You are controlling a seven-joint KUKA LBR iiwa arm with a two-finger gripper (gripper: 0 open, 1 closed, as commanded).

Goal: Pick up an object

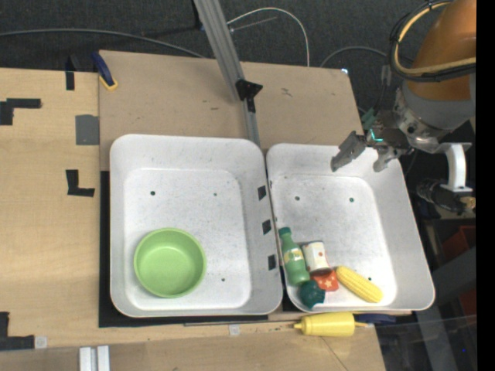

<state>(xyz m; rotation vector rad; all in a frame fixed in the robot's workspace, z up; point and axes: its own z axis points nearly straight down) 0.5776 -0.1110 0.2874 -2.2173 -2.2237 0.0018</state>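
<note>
The left bin [186, 149] holds 1 round green bowl [169, 262] near its front left corner. The right bin [325, 165] holds 4 things crowded at its front edge: a green bottle [292, 258], a small white can [315, 255], a red and dark green toy [319, 285] and a yellow corn cob [359, 284]. A smooth yellow bottle [328, 325] lies on the bench just outside that bin. The gripper [363, 154] hangs over the right bin's back edge, its 2 fingers spread apart with nothing between them, well apart from the pile.

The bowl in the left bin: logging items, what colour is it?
Light green; the bowl shows clearly in the camera view.
</note>
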